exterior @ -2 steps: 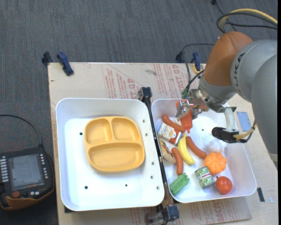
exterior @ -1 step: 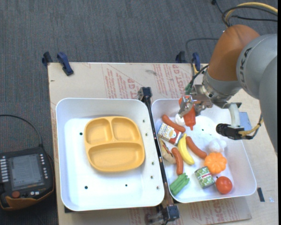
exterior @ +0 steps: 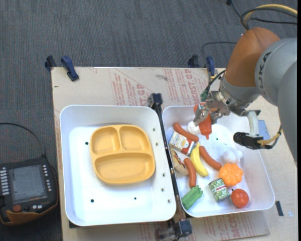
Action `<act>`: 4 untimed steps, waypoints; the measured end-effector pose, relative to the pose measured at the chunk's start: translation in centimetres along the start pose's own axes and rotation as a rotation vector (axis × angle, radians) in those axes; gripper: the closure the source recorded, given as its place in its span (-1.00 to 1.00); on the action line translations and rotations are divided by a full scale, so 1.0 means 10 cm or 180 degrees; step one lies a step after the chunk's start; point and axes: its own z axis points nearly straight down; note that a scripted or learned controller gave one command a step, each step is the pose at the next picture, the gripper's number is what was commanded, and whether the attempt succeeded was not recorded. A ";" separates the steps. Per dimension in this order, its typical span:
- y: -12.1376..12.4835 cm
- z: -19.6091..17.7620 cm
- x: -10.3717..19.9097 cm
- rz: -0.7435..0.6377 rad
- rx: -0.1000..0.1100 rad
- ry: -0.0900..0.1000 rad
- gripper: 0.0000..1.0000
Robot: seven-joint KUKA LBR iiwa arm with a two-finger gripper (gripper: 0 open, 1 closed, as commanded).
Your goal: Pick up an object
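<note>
My gripper [exterior: 206, 115] pinches a red piece [exterior: 205, 127] above the right bin [exterior: 267, 187].
The red piece hangs between my fingers at the bin's 11 o'clock corner, apart from the toy food lying below. At its 7 o'clock lies a sausage [exterior: 184, 132] beside a small carton [exterior: 179, 142]; a banana [exterior: 198, 159] sits toward 6 o'clock, an orange pumpkin [exterior: 231, 173] and a tomato [exterior: 239, 198] toward 5 o'clock. The yellow divided plate [exterior: 123, 152] rests in the left bin [exterior: 72, 129].

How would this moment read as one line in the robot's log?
gripper: above right bin | red object: between fingers, lifted | yellow tray: left bin
</note>
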 end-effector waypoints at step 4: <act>-0.82 -0.01 0.07 -0.0004 0.0006 0.0006 1.00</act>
